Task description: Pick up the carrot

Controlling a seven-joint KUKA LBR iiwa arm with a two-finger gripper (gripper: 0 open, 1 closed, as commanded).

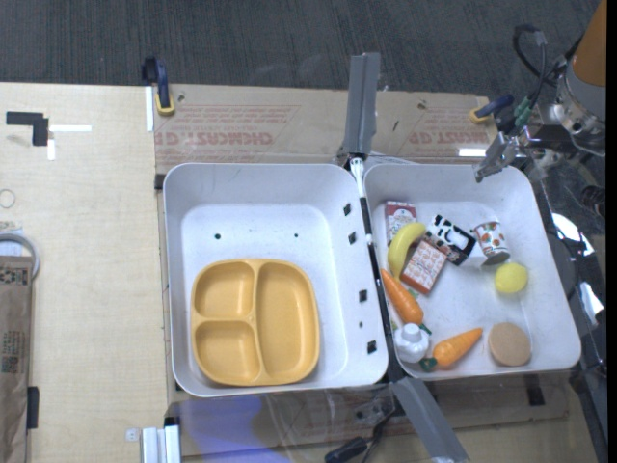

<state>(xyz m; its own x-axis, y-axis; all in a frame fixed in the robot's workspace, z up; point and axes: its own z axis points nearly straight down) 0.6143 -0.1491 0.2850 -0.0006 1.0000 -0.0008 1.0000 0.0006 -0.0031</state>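
Observation:
Two orange carrots lie in the right bin (540,220). One carrot (402,297) lies lengthwise along the bin's left wall, below the banana (405,244). The other carrot (457,346) lies near the front edge, tilted, with its thick end beside a small white bottle (412,340). My gripper (499,158) hangs over the bin's far right corner, above and well apart from both carrots, with nothing seen in it.
The right bin also holds a red carton (398,218), a small printed box (424,265), a black-and-white item (451,237), a small can (491,242), a lemon (511,278) and a brown bun (509,343). A yellow divided plate (256,321) sits in the left bin (193,210).

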